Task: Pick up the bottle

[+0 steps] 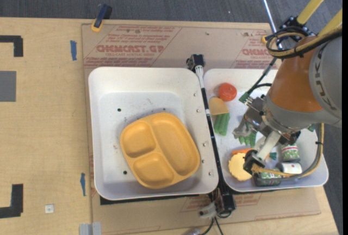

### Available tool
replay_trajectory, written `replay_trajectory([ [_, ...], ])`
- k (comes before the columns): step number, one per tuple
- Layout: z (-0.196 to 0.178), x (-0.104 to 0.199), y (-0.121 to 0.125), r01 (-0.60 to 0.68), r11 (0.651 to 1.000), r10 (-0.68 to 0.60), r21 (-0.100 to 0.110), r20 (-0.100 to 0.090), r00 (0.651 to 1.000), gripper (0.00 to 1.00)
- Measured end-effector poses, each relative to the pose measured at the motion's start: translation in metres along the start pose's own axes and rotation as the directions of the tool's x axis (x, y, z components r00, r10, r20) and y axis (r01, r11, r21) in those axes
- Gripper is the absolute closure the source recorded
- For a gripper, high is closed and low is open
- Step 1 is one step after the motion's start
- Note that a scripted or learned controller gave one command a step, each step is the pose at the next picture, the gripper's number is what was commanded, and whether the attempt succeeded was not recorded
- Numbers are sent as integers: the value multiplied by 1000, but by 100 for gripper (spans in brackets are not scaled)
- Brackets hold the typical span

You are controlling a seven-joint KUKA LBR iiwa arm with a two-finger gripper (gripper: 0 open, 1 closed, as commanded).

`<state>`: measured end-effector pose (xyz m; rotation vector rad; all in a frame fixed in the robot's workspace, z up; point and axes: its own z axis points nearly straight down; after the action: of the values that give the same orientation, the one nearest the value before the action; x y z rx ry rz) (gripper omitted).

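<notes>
Bench (43, 119): pale, with black marks along the far left edge.
Cardboard sheet (141, 43): red print, spread under both bins.
Clamp (100, 15): blue and yellow, at the sheet's top left corner.
Left bin (98, 119): white and shallow, holding one item.
Yellow tray (159, 149): three compartments, lying flat and turned at a slant in the left bin.
Right bin (239, 75): white, pressed against the left bin and crowded with small items.
Red round piece (227, 91): near the right bin's far left corner.
Tan block (218, 106): just below the red round piece, touching the green piece.
Green piece (221, 124): along the right bin's left wall.
Orange disc (237, 166): flat, at the near left of the right bin.
Gripper (254, 136): low over the middle of the right bin. Claw state cannot be told from this angle, and nothing is seen held.
Dark green can (267, 178): on its side against the near wall.
Bottle (290, 153): small, green with a white label, in the right bin just right of the gripper. Touching or apart unclear.
White-labelled pot (292, 168): just below the bottle.
Arm (293, 87): orange and grey, reaching in from the right.
</notes>
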<state>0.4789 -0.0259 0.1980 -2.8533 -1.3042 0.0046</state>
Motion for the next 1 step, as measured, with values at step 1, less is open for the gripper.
replay_trajectory([
  [1,2,42,-36,-195,981,195,-3,-1,981,100],
])
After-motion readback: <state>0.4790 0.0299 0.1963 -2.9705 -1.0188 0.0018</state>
